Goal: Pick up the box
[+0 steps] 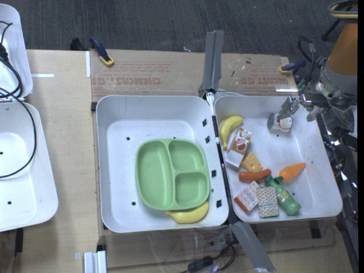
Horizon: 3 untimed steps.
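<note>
Wooden bench [62, 124] on dark floor [170, 10]; gripper [282, 120] over right bin [318, 152], above box [239, 147]; finger state indiscernible, nothing visibly held.

Open room: right bin [318, 152], bare floor right of the banana [229, 128].
In the way: box [238, 147], cheese [252, 163], sausage [254, 175] crowd below the banana.

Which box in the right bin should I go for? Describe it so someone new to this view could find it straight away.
Look in the right bin, just below the banana near its left wall. The box lies there tilted, its white and red-brown printed face up, with a cheese wedge at its lower right. It is larger than the two small packets at the bin's bottom edge.
</note>
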Each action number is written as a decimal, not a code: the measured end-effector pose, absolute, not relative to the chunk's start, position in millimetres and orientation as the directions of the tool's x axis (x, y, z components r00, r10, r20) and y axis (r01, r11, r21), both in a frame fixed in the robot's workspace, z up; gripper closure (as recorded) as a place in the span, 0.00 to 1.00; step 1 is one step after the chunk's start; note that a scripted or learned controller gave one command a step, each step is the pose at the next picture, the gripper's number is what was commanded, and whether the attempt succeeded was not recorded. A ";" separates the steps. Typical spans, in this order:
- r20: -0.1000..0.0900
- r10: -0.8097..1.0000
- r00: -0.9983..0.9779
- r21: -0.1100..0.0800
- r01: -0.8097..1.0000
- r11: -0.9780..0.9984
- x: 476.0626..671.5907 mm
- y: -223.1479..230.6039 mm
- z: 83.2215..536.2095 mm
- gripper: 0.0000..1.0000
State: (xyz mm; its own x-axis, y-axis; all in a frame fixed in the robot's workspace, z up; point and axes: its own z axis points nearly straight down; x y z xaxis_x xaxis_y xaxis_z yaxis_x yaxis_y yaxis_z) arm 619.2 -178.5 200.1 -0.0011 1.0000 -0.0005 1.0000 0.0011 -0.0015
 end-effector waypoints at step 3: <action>-0.007 0.993 0.121 0.033 0.992 -0.121 523.4 -131.6 105.8 0.00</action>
